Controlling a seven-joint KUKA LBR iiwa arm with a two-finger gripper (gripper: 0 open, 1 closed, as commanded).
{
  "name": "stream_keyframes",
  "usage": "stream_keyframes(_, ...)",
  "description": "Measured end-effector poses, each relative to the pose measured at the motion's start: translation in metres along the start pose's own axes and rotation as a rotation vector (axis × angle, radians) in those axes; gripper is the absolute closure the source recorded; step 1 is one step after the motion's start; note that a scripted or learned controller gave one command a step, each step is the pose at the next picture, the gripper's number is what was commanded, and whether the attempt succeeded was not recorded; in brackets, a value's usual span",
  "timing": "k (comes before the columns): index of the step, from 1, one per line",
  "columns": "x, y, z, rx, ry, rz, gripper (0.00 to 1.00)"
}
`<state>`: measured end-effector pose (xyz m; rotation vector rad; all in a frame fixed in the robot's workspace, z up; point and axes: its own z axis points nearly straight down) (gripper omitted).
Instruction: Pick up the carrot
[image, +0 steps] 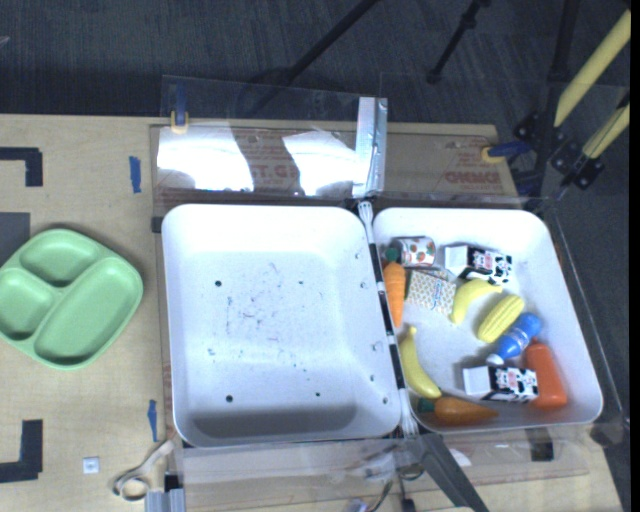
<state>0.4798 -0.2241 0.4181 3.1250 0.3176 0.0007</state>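
Observation:
An orange carrot (395, 292) lies lengthwise against the left wall of the right bin (570, 300), its green top pointing to the back. A second orange, carrot-like piece (463, 408) with a dark green end lies along the bin's front wall. The first carrot touches a patterned packet (432, 292) on its right and has a banana (415, 366) just in front of it.
The right bin also holds a corn cob (498, 313), a blue bottle (519, 336), an orange-red bottle (546, 376), two cow-print cartons (489, 264) (512, 382) and a small can (416, 250). The left bin (200, 240) adjoins it. A green divided plate (66, 296) sits far left.

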Motion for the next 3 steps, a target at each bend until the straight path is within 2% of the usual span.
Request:
stream_keyframes(2, 0.0, 0.0, -0.007, 0.001, -0.001, 0.002, 1.0)
stream_keyframes(3, 0.079, 0.014, -0.017, 0.001, -0.001, -0.002, 1.0)
